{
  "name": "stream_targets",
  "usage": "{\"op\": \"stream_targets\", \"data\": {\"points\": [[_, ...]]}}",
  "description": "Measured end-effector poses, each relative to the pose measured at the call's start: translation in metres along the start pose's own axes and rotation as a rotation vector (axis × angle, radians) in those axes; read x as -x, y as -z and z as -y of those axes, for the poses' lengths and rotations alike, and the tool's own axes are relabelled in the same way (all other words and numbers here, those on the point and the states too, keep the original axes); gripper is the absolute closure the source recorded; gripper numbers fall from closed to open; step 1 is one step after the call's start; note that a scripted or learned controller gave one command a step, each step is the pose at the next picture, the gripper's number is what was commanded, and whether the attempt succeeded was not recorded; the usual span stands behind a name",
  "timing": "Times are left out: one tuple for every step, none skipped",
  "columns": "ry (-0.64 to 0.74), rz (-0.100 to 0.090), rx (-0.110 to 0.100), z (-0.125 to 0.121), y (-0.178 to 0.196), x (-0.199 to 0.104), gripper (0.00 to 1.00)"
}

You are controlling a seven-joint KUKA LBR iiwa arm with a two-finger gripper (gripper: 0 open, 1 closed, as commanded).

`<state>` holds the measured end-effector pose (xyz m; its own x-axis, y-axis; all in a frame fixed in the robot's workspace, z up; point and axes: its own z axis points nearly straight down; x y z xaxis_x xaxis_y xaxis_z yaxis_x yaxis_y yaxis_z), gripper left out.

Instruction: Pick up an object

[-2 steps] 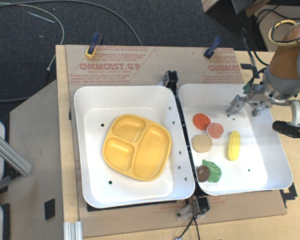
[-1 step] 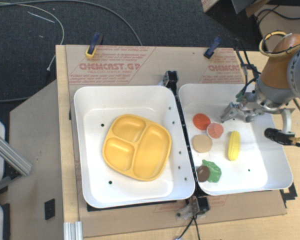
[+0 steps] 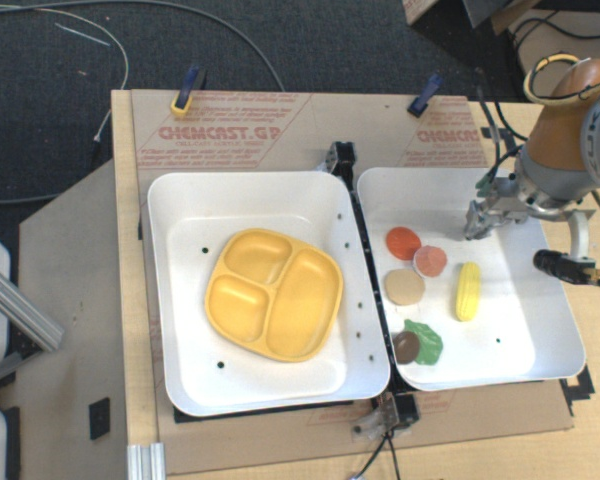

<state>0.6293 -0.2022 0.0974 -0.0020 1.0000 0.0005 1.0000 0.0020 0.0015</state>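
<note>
The left bin (image 3: 170, 268) contains a divided plate (image 3: 273, 294). The right bin (image 3: 540, 338) contains five small items (image 3: 425, 293) clustered toward its left side. The gripper (image 3: 480, 220) sits behind them.

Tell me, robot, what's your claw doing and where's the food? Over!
Two-finger gripper low over right white bin, holding nothing seen. Yellow plastic corn cob and round orange-red disc lie untouched. Nothing between them.
</note>
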Motion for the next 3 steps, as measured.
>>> {"op": "stream_targets", "data": {"points": [[0.000, 0.002, 0.005, 0.001, 0.057, -0.010, 1.00], [0.000, 0.003, 0.006, -0.005, 0.102, -0.012, 1.00], [-0.001, 0.002, 0.005, -0.007, 0.137, -0.012, 1.00]]}}
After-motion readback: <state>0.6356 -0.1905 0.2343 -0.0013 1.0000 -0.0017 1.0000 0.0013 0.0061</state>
